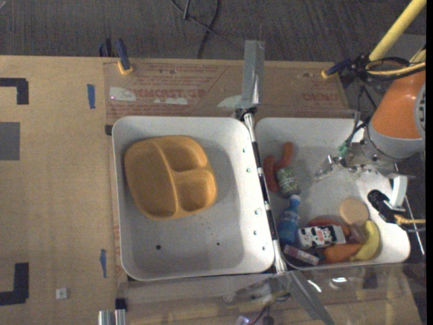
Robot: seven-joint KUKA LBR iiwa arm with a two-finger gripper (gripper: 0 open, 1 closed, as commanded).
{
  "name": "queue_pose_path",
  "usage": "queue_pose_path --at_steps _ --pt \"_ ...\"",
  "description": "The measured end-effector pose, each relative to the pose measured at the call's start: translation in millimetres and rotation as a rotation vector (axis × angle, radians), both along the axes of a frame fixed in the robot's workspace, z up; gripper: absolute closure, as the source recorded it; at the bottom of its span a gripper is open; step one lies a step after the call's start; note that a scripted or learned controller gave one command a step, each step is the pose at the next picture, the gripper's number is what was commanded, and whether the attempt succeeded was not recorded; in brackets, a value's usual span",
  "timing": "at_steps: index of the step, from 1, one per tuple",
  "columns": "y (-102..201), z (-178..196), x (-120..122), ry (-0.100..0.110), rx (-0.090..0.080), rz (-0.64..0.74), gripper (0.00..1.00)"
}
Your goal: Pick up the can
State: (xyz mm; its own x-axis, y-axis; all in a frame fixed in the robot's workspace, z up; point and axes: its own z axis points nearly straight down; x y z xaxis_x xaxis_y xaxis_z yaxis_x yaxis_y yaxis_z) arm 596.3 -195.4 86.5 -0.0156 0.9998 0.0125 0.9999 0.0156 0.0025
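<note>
The can point(287, 180), a small green cylinder with a pale label, lies on its side in the right-hand white plastic bin point(308, 133), close to that bin's left wall and touching the two red sausage-shaped toys point(278, 162) beside it. It sits apart from the clutter heaped along the near edge: a blue plastic bottle point(289, 219), a small white printed carton point(321, 235), an orange carrot-like piece point(342, 251), a yellow banana point(369, 242) and a tan round disc point(354, 211). That gap should give room to come down on it from above, I judge.

The metal two-finger gripper point(335, 164) hangs over the far right part of this bin, well apart from the can and with nothing between its fingers; how wide they stand I cannot tell.

The left white bin point(128, 242) holds a mustard-yellow divided plate point(169, 176). Both bins rest on a brown cardboard-covered bench point(54, 181) marked with blue tape, and dark carpet with cables lies beyond.
</note>
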Motion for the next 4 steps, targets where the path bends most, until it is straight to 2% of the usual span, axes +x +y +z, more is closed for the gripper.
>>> queue_pose_path --at_steps 1,2,3,4 --pt "-2.7 11.5 1.4 -0.006 -0.007 -0.002 1.0" --pt "-28.0 140.9 -14.5 0.001 -0.014 -0.246 1.0" --pt "-16.7 64.0 -81.7 0.009 -0.01 -0.498 1.0" --pt "-7.0 87.8 -83.9 0.008 -0.012 -0.833 1.0"
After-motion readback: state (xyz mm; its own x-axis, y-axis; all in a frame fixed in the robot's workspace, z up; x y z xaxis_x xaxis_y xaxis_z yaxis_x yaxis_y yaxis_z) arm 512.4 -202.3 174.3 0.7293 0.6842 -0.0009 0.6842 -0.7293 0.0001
